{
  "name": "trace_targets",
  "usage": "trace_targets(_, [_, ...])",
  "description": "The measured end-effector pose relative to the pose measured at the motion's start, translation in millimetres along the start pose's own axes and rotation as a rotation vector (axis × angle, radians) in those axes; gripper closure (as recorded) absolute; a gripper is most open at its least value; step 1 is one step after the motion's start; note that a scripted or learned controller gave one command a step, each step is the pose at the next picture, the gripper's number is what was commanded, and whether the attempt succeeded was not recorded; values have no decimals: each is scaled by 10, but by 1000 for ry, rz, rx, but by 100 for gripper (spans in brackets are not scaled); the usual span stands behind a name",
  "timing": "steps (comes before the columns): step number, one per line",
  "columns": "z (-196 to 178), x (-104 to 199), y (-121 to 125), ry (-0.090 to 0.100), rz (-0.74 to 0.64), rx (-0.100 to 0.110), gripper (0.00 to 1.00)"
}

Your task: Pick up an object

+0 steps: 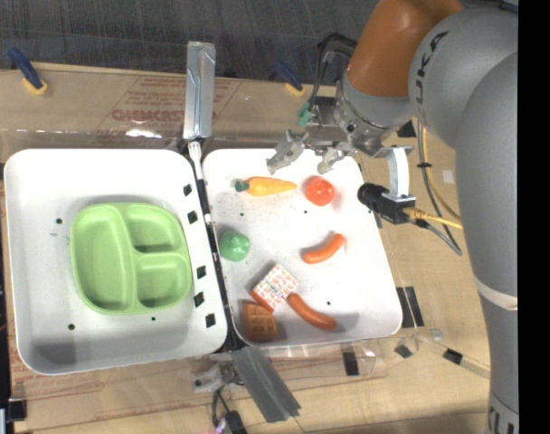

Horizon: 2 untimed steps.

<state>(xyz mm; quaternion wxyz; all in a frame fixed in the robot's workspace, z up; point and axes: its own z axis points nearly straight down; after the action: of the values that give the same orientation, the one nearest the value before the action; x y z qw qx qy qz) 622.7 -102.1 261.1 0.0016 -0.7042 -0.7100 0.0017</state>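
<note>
On the left we see a white bin [22, 242] holding a green divided tray [130, 258], which lies flat near the bin's middle. The right bin [370, 269] carries the loose items. At its left wall sits a green round piece [234, 245]. Toward the near edge lie a brown waffle-like piece [260, 321], a small printed box [275, 287] touching it, and a sausage [310, 312] just right of the box. A second sausage [324, 248] lies near the bin's middle. At the far side we find a carrot [268, 186] and, to its right, a red tomato [319, 191]. The tool [305, 158] hovers at the bin's far edge with its fingers spread, nothing between them; the carrot lies just below its left finger and the tomato just below its right.
</note>
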Motion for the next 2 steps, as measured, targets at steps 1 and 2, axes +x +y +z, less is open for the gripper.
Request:
trace_targets(1, [-285, -162, 246, -1, -67, -4, 0])
trace_targets(2, [1198, -310, -140, 1, -10, 4, 0])
